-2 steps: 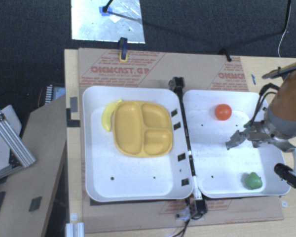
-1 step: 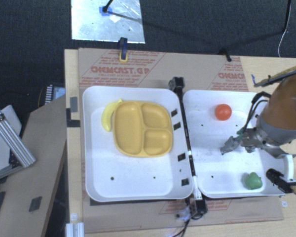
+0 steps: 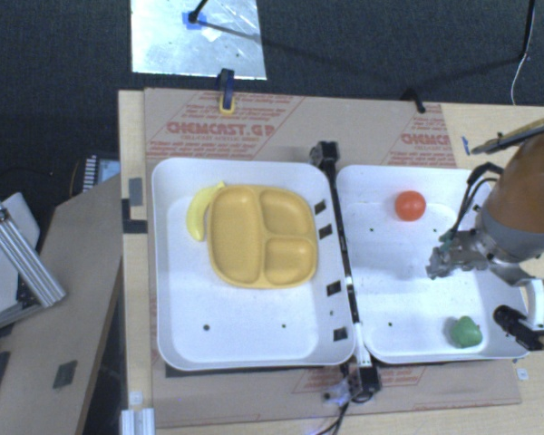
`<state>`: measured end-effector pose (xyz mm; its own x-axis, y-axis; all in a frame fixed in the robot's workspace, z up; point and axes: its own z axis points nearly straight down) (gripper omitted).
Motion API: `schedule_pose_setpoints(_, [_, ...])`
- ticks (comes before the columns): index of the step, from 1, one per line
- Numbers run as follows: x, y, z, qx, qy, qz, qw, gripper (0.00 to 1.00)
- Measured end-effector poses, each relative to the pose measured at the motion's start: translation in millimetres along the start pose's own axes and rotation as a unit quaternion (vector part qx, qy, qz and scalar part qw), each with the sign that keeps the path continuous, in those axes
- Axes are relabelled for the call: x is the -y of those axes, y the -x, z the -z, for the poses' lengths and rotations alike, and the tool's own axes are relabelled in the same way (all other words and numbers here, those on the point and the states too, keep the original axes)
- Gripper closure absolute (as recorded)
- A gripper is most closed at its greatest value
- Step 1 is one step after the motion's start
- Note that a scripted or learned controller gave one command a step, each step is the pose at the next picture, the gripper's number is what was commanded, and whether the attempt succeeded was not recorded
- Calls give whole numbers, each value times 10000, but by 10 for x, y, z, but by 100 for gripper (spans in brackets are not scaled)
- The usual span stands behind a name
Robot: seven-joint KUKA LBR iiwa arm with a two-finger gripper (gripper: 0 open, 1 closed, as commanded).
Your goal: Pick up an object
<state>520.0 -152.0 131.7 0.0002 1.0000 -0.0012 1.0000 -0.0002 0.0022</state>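
**Bench (image 3: 131,134)**: carries a brown cardboard sheet (image 3: 372,127) printed with red lettering. Two shallow white bins sit side by side on the sheet.

**Left bin (image 3: 254,329)**
- Yellow divided plate (image 3: 258,236), three compartments, lying flat. It sits slightly toward the far side of the bin, about midway between the left and right walls.
- Banana (image 3: 198,214), yellow and curved. It lies against the plate's left rim, near the bin's far-left corner. Whether its right side is tucked under the plate cannot be told.

**Right bin (image 3: 390,284)**
- Orange-red ball (image 3: 410,206), round, possibly a toy fruit. It rests near the far wall, well apart from the gripper.
- Green object (image 3: 465,332), small and lumpy, kind not readable. It lies by the near wall toward the near-right corner.

**Arm (image 3: 526,202)**: enters over the right bin's right wall, with the orange band showing above the grey wrist.

**Gripper (image 3: 446,263)**: low over the bin floor in the right half of the bin. It sits between the ball and the green object and touches neither. Whether it is released or clenched cannot be told, and nothing is seen held in it.

**Other fittings**
- Yellow clamp (image 3: 227,98) at the far edge of the cardboard.
- Silvery foil sheet (image 3: 199,25) on the dark floor beyond the bench's far edge.
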Motion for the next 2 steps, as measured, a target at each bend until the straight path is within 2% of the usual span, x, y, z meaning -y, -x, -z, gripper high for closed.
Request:
schedule_pose_setpoints(1, [-7, -16, 641, 5, 29, 23, 10000, 100])
schedule_pose_setpoints(2, [-21, -13, 784, -1, 8, 21, 10000, 100])
